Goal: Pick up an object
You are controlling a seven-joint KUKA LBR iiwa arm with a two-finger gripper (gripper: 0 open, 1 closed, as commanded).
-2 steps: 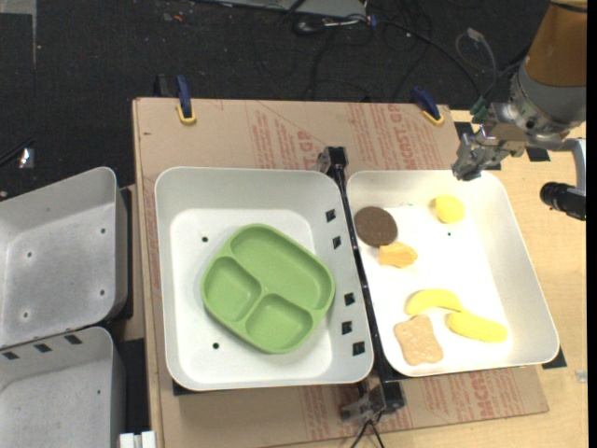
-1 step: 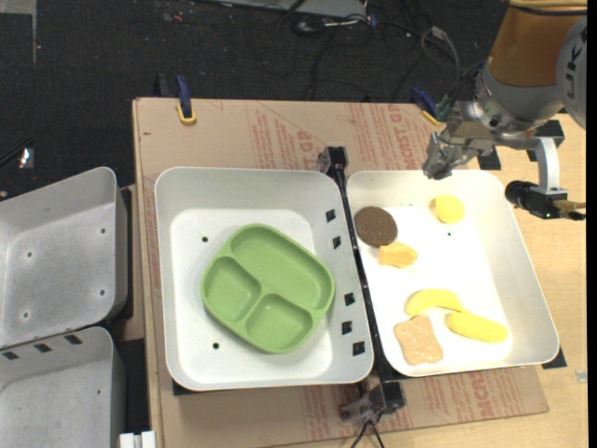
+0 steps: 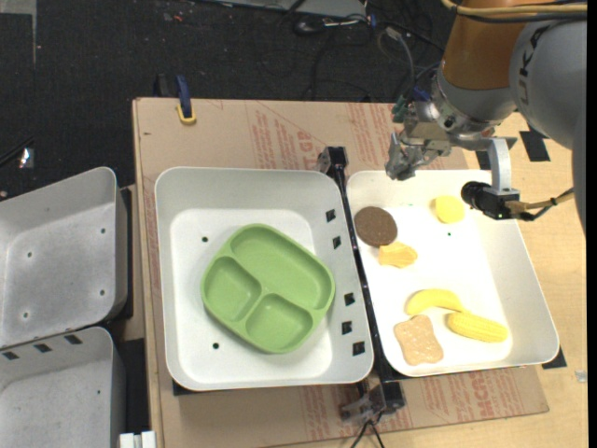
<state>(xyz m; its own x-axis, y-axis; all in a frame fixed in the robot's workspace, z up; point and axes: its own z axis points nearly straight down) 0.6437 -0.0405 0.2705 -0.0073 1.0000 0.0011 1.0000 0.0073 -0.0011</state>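
The right bin point(image 3: 522, 278) holds several toy foods: a brown round cookie point(image 3: 375, 225), a small orange-yellow piece point(image 3: 397, 255), a yellow round piece point(image 3: 449, 210), a yellow banana point(image 3: 433, 300), a yellow corn-like piece point(image 3: 477, 326) and a tan toast slice point(image 3: 418, 340). My gripper point(image 3: 403, 168) hangs over the bin's far left corner, above and just behind the cookie. Nothing shows between its fingers.
The left bin point(image 3: 177, 250) holds a green divided plate point(image 3: 268, 287). A black divider point(image 3: 350, 259) runs between the two bins. Two more white trays point(image 3: 56, 250) lie off the bench at the left.
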